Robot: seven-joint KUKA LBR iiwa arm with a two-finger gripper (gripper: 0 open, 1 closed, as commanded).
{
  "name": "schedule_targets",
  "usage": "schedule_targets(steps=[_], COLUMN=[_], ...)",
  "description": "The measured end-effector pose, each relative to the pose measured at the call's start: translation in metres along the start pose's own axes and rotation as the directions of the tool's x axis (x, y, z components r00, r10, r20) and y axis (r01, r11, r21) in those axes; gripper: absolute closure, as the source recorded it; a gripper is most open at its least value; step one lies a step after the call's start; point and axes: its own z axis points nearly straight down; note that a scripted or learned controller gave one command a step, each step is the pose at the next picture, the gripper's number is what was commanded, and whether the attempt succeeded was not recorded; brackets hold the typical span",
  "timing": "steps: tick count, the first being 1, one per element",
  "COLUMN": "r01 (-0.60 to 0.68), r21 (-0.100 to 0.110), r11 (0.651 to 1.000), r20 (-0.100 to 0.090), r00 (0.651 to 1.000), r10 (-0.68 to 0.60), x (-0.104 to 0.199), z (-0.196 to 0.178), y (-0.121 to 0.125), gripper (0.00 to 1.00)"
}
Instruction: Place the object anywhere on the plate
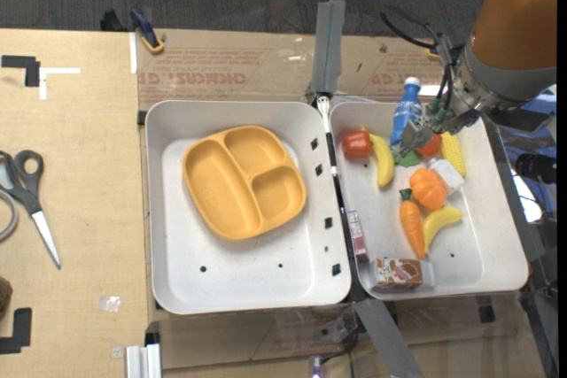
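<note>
While your gripper hangs low in the right bin, among the bottle, tomato and corn, I cannot tell its grip. The plate sits in the left bin, well apart.

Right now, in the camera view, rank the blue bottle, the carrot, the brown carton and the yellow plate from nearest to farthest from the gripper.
1. Blue bottle: right beside the gripper, at the right bin's back.
2. Carrot: mid right bin, toward the front.
3. Brown carton: right bin's front edge.
4. Yellow plate: over in the left bin.
</note>
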Motion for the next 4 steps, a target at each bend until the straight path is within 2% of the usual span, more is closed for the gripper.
schedule_targets(steps=[1,2,3,4], r01=[-0.022,0.072,0.017,0.231], r21=[-0.001,-0.002,0.000,-0.002], r11=[1.000,0.997,1.000,0.973], r20=[0.000,0.001,0.000,0.002], r00=[1.000,0.997,1.000,0.973], r10=[0.022,-0.072,-0.017,-0.231], x=[0.050,0.110,0.143,0.192], z=[0.082,0.091,0.112,0.023], y=[0.009,0.083,0.100,0.097], gripper=[1.00,1.00,1.00,1.00])
